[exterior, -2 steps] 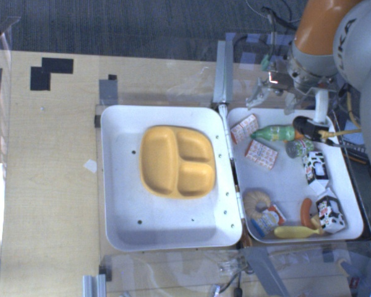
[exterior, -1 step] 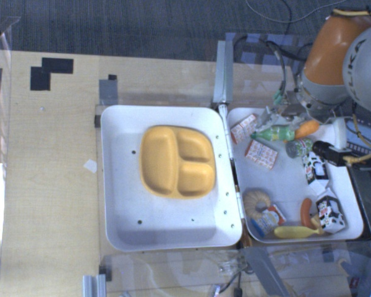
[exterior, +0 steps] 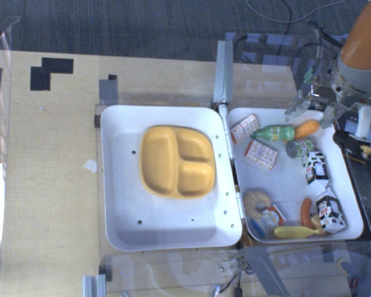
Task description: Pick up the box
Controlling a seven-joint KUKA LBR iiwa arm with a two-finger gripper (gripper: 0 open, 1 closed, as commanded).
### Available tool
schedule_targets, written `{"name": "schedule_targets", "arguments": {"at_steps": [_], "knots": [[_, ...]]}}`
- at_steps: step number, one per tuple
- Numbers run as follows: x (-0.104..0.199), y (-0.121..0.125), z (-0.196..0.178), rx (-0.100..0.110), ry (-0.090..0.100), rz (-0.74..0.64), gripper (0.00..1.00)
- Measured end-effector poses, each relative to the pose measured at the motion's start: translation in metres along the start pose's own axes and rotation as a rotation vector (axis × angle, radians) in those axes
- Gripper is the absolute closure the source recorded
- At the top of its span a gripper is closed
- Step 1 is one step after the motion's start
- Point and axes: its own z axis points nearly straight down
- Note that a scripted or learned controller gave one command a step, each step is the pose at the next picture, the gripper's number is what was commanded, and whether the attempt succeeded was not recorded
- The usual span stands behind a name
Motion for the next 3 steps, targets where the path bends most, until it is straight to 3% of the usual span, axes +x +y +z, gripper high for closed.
{"name": "schedule_targets", "arguments": {"at_steps": [1,2,3], "knots": [[0.022,-0.021,0.155,-0.007,0.003,-0.062,0.0],[0.037,0.017,0.162,-0.01,0.002,-0.148,0.0],[0.043,0.013,0.162,-0.018,0.0,-0.142,0.0]]}}
